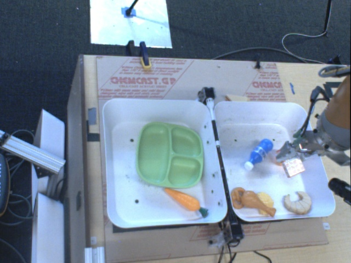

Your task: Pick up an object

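A tabletop (164,73) covered in brown sheet with red lettering is standing on dark carpet, with a pale square sheet (130,14) lying on the floor beyond its far edge and a cable (307,34) trailing across the carpet at the upper right. Two shallow white bins are sitting side by side on it. The left bin (118,147) is carrying a light green divided plate (169,154) and, just in front of it, an orange toy carrot (184,199) with a green tip. The right bin (241,119) is holding a small blue bottle (259,153) with a white cap, lying tilted near the middle, a brown toy chicken piece (251,200) touching a yellowish item (266,199) along the near wall, a pale croissant-like pastry (298,202) near the right corner, and a small tan and pinkish block (294,167). The grey arm (334,122) is reaching in from the right, and its pincer (289,151) is hanging low over the right bin, its tip sitting just above the tan block and looking as though it is touching the block's upper edge. Whether the pincer is spread or pressed together cannot be told from this angle. The blue bottle is lying just to the left of the pincer, close but apart from it, and the pastry is resting nearer the viewer, apart from the block.
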